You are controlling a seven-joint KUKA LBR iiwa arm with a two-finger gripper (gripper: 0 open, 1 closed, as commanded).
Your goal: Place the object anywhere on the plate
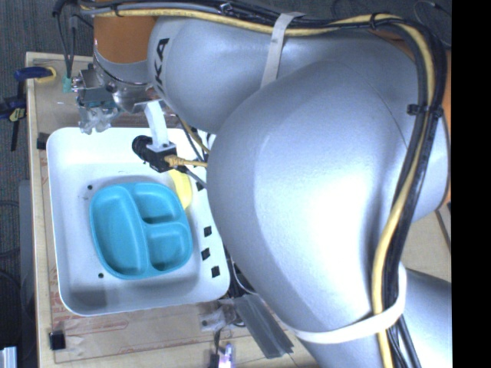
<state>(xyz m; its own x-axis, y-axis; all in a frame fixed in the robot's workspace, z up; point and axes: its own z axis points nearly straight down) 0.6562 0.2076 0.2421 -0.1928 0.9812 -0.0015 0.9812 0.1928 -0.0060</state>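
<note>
Claw of mine hung over the far edge of the white bin, beside the rim; I could not tell whether it held anything. A blue plate with three compartments lay flat in the middle of that bin, nothing on it. Near the bin's right edge, just beside the plate, a yellow object peeked out from under my arm, probably the thing I had to set on the plate.
</note>
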